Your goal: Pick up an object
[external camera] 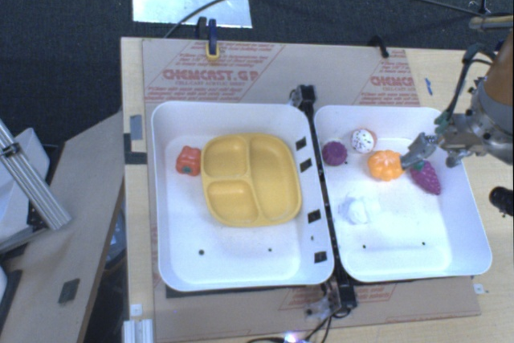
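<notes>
Five items in right bin | claw spread apart, empty | purple grapes just beneath it, orange fruit beside | advised: centre over grapes, descend straight, then close.

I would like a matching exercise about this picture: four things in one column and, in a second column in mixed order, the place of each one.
Things:
1. yellow tray
2. red pepper
3. purple grapes
4. white lump

Places:
A. right bin, beside the gripper
B. middle of the left bin
C. right bin, nearer the front, apart from the other toys
D. left bin, at the tray's left edge

Pairs: 1-B, 2-D, 3-A, 4-C
</notes>
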Action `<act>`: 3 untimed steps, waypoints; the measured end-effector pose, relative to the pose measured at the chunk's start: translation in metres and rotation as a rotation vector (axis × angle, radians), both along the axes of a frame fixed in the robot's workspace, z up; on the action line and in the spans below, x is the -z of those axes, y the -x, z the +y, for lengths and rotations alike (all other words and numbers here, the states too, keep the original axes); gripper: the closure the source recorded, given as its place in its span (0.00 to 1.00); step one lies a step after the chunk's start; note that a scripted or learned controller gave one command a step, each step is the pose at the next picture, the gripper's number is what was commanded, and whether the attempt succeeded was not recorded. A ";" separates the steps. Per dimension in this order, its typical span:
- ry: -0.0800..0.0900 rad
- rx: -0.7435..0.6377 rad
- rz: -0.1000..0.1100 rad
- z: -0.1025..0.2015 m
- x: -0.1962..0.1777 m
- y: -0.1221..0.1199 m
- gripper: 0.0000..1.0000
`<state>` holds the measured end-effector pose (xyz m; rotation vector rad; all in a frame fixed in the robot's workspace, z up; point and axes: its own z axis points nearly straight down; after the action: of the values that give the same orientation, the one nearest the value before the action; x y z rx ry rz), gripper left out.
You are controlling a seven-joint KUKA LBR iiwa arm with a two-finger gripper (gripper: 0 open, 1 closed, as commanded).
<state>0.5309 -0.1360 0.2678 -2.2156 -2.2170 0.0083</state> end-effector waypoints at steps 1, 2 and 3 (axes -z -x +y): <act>0.002 -0.003 -0.010 0.000 -0.005 -0.002 0.00; 0.001 0.000 -0.006 -0.010 0.049 -0.005 0.00; 0.001 0.000 -0.006 -0.012 0.096 -0.013 0.00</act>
<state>0.5438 -0.1484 0.1720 -2.2189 -2.2204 0.0020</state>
